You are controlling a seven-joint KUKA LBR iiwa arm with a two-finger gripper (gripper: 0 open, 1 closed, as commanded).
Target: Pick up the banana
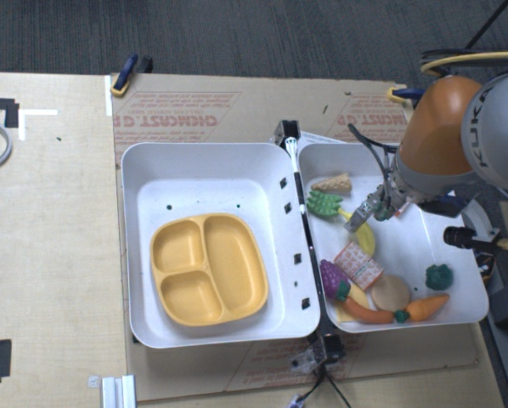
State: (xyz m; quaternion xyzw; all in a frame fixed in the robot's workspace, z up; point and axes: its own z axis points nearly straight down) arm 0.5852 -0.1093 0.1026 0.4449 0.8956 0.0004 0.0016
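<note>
Banana (365, 238) lies in the right bin (458, 313), just above the pink box (358, 265) and below the green item (324, 203). Tool (362, 218) sits at its upper end, touching it; finger spread cannot be determined.

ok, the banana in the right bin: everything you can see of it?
The banana is a small yellow piece, plastic-looking, lying flat and slanted in the right bin. Its upper end sits under the pincer, which hides whether it is gripped. Its lower end meets the pink checkered block. A green leafy toy lies apart, up-left.
</note>
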